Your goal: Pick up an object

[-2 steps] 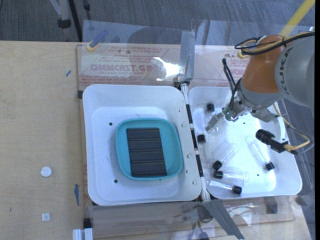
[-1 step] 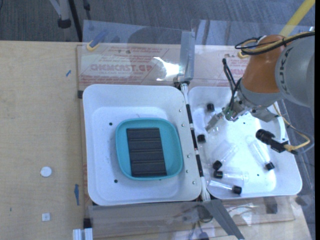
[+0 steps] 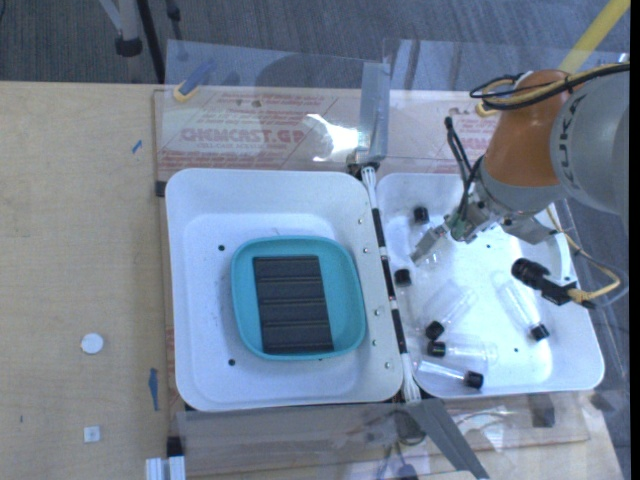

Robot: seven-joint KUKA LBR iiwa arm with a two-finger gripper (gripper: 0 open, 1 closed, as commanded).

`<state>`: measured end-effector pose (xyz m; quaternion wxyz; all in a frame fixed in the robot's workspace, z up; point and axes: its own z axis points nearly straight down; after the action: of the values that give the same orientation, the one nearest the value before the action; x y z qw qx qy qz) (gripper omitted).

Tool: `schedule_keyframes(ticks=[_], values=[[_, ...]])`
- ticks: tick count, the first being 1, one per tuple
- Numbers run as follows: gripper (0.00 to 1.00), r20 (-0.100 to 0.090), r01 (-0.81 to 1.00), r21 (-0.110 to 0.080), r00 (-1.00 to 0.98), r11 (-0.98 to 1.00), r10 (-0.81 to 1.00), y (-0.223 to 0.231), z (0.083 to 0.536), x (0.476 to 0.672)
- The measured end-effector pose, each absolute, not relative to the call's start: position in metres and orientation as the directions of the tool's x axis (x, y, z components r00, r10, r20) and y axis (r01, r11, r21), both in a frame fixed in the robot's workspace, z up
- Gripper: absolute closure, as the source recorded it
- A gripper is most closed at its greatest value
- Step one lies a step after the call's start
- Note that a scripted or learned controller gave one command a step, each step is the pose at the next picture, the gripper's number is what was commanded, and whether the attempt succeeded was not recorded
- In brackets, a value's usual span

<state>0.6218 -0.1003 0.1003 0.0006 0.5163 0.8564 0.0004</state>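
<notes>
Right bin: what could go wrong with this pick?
1. The clear vials are see-through against the white right bin, so a grasp could land off target.
2. They lie scattered at different angles, so one may roll away if nudged.
3. The pincer sits near the divider, risking contact.

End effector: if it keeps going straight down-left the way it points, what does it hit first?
Probably the right bin's white floor just below the end effector, near a small black cap. Depth is unclear from this slant.

Arm point(image 3: 590, 138) reads "KU" (sheet's red print illegible).
</notes>
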Motion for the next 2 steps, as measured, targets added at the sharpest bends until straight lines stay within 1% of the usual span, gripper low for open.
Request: schedule_keyframes(ticks=[1,2], values=[[0.0,-0.001,0.897,0.003,-0.442,0.442,0.897,-0.098,0.088,0.626],[1.0,-0.005,0.897,0.009,-0.442,0.442,0.897,-0.099,0.1,0.628]])
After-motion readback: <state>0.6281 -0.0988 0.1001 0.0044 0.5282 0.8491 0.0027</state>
